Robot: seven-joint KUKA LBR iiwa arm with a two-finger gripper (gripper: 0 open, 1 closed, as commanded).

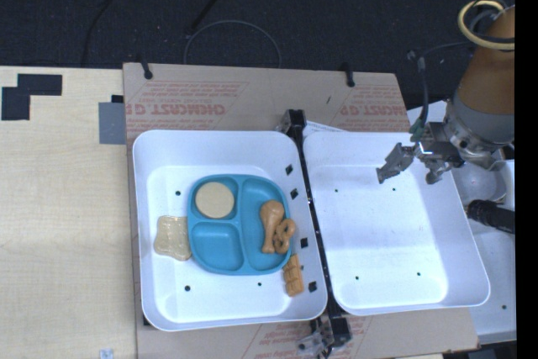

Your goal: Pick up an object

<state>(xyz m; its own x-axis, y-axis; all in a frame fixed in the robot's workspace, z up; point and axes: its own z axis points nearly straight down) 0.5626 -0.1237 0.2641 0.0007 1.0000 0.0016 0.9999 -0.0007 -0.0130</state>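
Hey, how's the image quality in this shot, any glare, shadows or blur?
Camera view: even, soft lighting; the right bin looks bright, nearly washed out; faint shadow under the gripper, whose outline is slightly soft; the blue tray and its food read clearly; the background above stays dark.

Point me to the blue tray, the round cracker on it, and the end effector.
blue tray (220,250): camera view, bare lower-left compartment.
round cracker (213,199): camera view, centre of its top face.
end effector (407,162): camera view, between its fingertips, over the right bin.
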